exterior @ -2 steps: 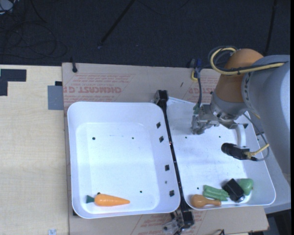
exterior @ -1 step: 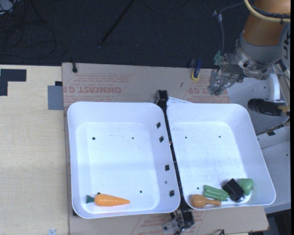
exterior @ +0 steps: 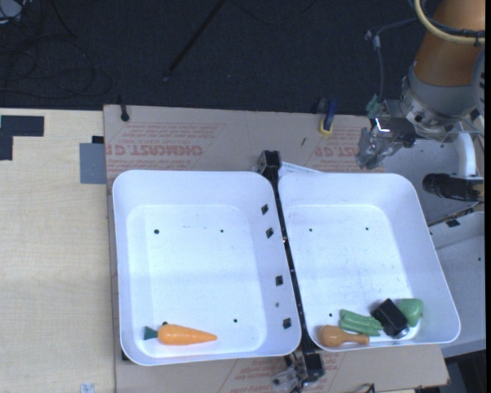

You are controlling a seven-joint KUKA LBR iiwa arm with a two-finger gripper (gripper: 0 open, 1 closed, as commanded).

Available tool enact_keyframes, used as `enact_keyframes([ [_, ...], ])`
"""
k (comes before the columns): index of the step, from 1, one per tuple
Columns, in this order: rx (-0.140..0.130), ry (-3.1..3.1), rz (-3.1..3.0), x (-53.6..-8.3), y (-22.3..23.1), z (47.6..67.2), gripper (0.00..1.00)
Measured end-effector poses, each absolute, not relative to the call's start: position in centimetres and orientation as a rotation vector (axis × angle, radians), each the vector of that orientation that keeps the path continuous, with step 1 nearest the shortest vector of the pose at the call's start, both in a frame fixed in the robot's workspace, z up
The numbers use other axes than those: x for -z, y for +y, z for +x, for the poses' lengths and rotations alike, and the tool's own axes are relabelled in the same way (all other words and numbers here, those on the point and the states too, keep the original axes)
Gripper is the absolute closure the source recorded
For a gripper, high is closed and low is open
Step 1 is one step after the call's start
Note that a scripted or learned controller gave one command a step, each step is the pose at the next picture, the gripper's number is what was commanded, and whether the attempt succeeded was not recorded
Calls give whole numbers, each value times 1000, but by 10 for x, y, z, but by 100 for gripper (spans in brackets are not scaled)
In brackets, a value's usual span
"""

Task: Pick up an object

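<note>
We see the carrot (exterior: 186, 334) lying flat in the left bin (exterior: 135, 211), near that bin's front left corner, its long axis running along the front wall, leafy end toward the left wall and tip toward the divider. Our tool (exterior: 373, 154) hangs past the right bin's (exterior: 430, 228) far edge, well apart from the carrot, diagonally across both bins. Whether it is open or closed, we cannot tell.

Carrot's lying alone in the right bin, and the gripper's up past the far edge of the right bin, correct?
Not quite: the carrot lies alone in the left bin, near its front edge. The camera view shows this. The gripper is up past the far edge of the right bin, as you say.
</note>
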State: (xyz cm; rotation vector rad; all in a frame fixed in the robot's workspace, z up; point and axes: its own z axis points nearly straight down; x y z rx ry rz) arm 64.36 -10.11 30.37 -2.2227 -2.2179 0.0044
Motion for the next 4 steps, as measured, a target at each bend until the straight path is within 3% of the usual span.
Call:
enact_keyframes([
  [1, -6, -2218, -2221, -282, -119, 643, 100],
  [3, -4, -2217, -2224, -276, -176, 611, 100],
  [4, -4, -2218, -2221, -269, -190, 612, 100],
])
